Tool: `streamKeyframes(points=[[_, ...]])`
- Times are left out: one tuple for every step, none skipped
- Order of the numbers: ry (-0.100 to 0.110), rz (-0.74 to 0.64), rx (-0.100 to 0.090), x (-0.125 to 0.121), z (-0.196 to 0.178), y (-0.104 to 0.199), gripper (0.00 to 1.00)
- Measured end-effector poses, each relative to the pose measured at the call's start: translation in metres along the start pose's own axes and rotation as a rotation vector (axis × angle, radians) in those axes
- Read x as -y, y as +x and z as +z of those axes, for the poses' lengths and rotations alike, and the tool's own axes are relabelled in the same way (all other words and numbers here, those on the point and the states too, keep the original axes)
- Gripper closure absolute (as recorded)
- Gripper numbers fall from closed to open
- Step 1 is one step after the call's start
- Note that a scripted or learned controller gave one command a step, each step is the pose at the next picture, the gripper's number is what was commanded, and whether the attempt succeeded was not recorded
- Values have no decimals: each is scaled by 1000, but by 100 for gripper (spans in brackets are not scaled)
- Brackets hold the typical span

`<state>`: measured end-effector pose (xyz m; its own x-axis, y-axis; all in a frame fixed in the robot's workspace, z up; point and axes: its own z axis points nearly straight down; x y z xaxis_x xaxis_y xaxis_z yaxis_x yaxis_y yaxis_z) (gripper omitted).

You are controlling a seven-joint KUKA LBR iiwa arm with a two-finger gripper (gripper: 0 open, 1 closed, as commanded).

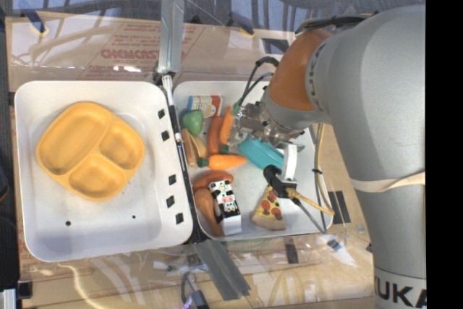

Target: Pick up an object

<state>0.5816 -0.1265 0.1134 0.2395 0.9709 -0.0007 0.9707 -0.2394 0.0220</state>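
gripper hangs low at mid-frame in the right white bin, beside the teal plastic block and orange toy carrot; jaw state i cannot tell, so nothing looks picked up yet.

Two white bins sat side by side. The left one held a yellow-orange divided plate. Relative to that plate, everything else lay to the right: a green toy, orange carrots, a teal piece, a black-and-white patterned carton, and a yellow pizza slice with red spots. The arm was grey with an orange band.
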Motion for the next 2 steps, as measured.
streamKeyframes(points=[[22,49,-3,-36,-79,79,100],[29,43,0,-35,-86,79,100]])
